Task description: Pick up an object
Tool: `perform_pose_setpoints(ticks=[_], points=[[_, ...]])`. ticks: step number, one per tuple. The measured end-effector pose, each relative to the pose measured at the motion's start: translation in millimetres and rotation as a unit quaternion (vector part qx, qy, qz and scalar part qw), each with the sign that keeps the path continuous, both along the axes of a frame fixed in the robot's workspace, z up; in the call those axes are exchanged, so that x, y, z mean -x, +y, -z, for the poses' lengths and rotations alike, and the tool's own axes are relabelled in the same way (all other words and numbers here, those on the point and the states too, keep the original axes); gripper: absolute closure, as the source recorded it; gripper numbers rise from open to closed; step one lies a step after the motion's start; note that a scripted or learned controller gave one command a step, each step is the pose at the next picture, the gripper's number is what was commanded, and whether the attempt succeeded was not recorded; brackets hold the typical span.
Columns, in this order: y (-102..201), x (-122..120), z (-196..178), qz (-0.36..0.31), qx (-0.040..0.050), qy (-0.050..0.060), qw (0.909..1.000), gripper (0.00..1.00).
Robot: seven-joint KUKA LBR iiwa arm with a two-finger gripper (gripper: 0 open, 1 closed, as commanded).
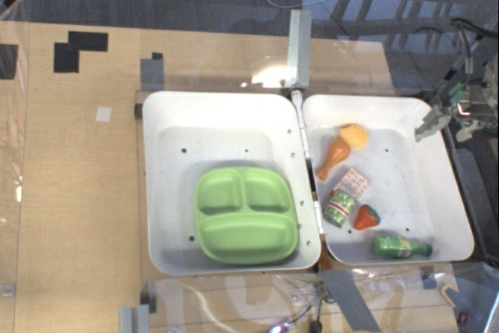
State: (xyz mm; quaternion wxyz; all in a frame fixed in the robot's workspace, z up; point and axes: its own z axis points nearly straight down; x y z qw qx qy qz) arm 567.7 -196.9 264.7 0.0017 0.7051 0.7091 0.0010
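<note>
While the hand (451, 111) waits at the right rim of the right bin (405, 168), no object is between its fingers, and I cannot tell from this view if it is wide or narrow, because it is small and partly mixed with the dark background. So the picking step looks not yet begun; I judge this as the approach stage.

The candidates all lie in the right bin. An orange carrot-like toy (343, 147) lies toward the far side, near the divider. Just below it are a small checked packet (353, 182) and a green-and-white can (340, 207), touching or almost touching. A red strawberry-like piece (367, 217) is just beside the can, and a green bottle (400, 247) lies on its side near the front wall. The left bin (168, 168) carries a green divided plate (246, 214).

The next move probably needs the hand to travel left and down over one item. The bottle stands apart from the others, so it seems the easiest choice.
</note>
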Motion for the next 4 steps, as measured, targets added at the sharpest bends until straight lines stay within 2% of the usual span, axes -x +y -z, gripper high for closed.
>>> perform_pose_setpoints(ticks=[1,2,3,4], points=[[42.5,-32.8,92.6,-0.012,-0.0003,0.001,0.9999,0.00],[115.6,-28.5,174.1,-0.048,-0.0009,-0.003,0.9989,0.00],[116.4,-30.7,161.6,-0.048,-0.0015,-0.005,0.9988,1.00],[184.1,-45.0,63.0,-0.051,-0.0007,-0.001,0.9987,1.00]])
